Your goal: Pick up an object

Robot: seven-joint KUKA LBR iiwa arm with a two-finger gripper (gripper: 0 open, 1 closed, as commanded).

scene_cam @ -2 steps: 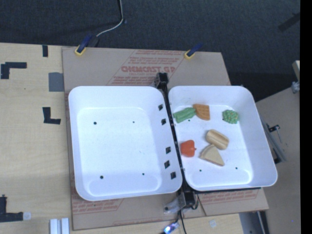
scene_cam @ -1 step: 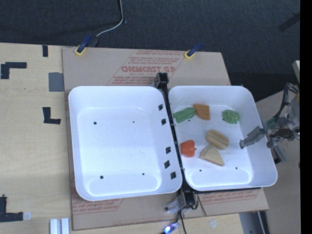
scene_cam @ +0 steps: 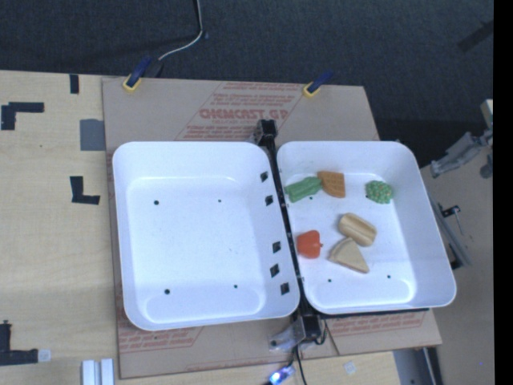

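Two white bins sit side by side on a brown cardboard sheet (scene_cam: 240,115) with red print, on the wooden bench (scene_cam: 48,255). The left bin (scene_cam: 192,239) has a few small dark dots on its floor. The right bin (scene_cam: 427,247) holds six small objects, all lying loose on the bin floor.

- Green elongated piece (scene_cam: 303,188): upper left of the right bin, close to the shared wall, touching or just beside the orange-brown piece (scene_cam: 332,184) to its right.
- Green bumpy piece (scene_cam: 379,191): upper right, apart from the others.
- Tan roll-shaped piece (scene_cam: 357,228): middle of the bin, tilted.
- Tan wedge (scene_cam: 349,256): just below the roll, very close to it; cannot tell if they touch.
- Red-orange piece (scene_cam: 309,244): left of the wedge, near the shared wall.

Black clips (scene_cam: 276,249) run down the seam between the bins. Two yellow and blue clamps (scene_cam: 135,76) grip the far edge of the cardboard, one at each corner. A white cable (scene_cam: 189,22) runs over the dark floor behind the bench. Black tape marks (scene_cam: 80,191) are on the bench left of the bins. Grey metal parts (scene_cam: 461,152) poke in at the right edge; unclear what they are.
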